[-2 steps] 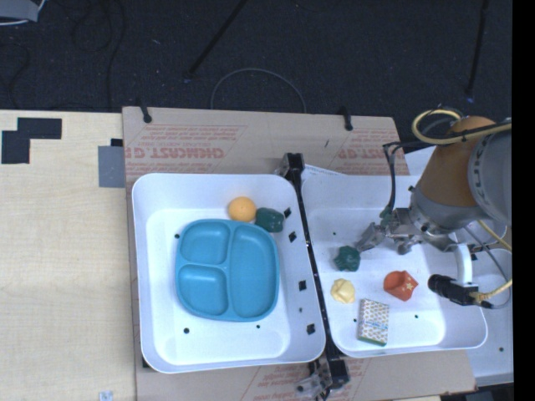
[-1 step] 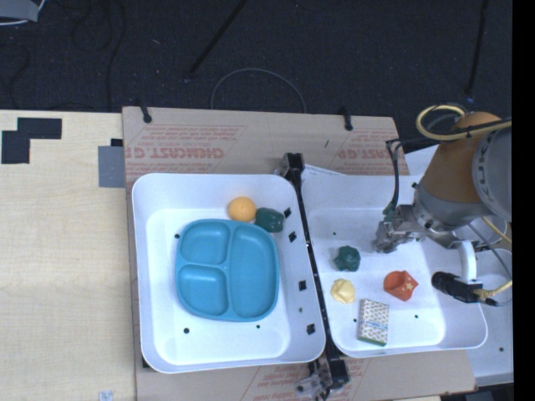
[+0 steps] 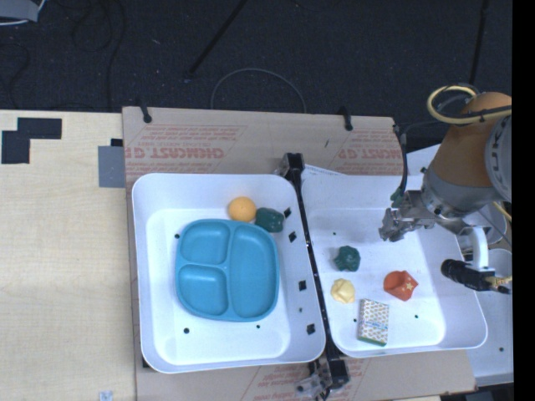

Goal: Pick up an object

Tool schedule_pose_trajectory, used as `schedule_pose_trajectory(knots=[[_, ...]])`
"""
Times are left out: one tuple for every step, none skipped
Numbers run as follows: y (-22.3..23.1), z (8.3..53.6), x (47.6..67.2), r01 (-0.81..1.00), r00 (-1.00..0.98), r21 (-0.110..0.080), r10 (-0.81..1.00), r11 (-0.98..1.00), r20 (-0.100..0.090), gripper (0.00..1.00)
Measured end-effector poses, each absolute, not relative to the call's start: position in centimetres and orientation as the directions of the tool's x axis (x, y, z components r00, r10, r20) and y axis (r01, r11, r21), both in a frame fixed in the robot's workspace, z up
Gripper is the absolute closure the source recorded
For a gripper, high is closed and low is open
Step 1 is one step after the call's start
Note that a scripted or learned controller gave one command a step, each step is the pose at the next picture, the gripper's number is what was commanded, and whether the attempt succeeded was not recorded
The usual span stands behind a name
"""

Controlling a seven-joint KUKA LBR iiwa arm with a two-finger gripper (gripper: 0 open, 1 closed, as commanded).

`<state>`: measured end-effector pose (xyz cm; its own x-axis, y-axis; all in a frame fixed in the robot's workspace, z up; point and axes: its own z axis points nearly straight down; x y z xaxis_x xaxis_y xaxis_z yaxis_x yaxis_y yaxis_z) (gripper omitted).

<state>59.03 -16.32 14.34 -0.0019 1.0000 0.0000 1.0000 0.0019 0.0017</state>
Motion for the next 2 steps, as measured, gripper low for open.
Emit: schedule_pose_trajectory(knots=[[-16.2,18.6,58.8,1.0,-0.002,0.001,1.0,0.002,0.0,1.0],[-16.3,22.4,58.8,1.0,-0.002,0.001,1.0,0.002,0.0,1.0]])
